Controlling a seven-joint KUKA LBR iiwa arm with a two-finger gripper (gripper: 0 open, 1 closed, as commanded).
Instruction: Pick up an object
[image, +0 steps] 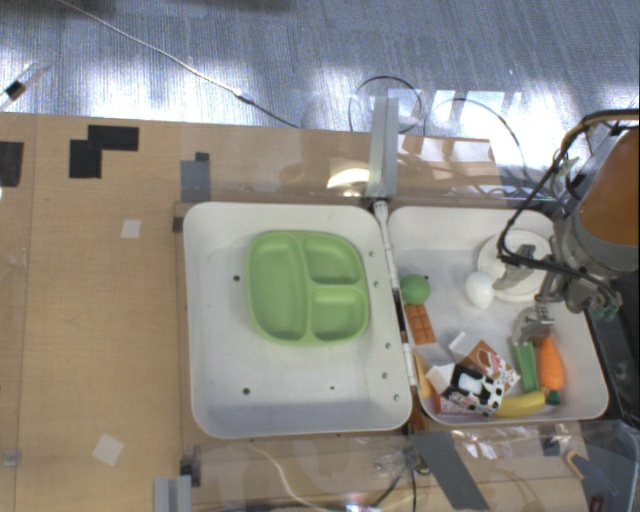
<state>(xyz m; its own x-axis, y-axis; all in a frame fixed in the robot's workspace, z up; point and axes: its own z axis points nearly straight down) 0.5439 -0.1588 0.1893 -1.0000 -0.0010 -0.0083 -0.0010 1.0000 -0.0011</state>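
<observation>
Gripper (533, 330) points down just above the green stick (526, 366).

This was a robotics lab, not a home. The plywood table (90, 330) carried black marker patches (98, 147), metal brackets (195, 178) clamping two white bins (215, 400), and loose cables (200, 70) trailing over grey carpet (250, 50), with toy food (550, 365) as test objects.

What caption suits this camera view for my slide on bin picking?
Gripper over the right bin beside a toy carrot; green divided plate in the left bin.
</observation>
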